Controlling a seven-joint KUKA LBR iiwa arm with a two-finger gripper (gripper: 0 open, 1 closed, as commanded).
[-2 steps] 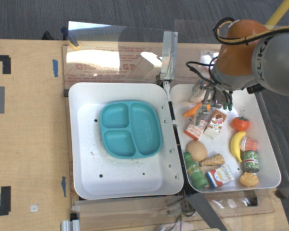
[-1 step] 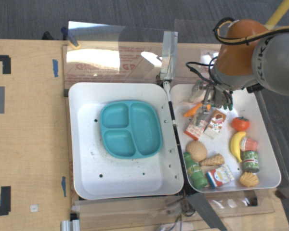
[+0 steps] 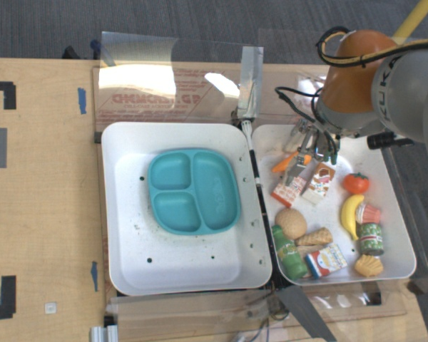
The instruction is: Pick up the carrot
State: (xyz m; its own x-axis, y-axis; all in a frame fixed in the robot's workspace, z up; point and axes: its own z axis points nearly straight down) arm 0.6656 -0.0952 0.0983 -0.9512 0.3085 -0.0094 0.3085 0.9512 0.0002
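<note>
We see the gripper (image 3: pixel 308 150) low in the right bin (image 3: pixel 396 191), above the carrot (image 3: pixel 283 165), finger state we cannot tell, teal tray (image 3: pixel 195 190) left.

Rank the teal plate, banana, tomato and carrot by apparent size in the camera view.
1. teal plate, by far the largest
2. banana
3. tomato and carrot: unsure, since the claw covers part of the carrot
</note>
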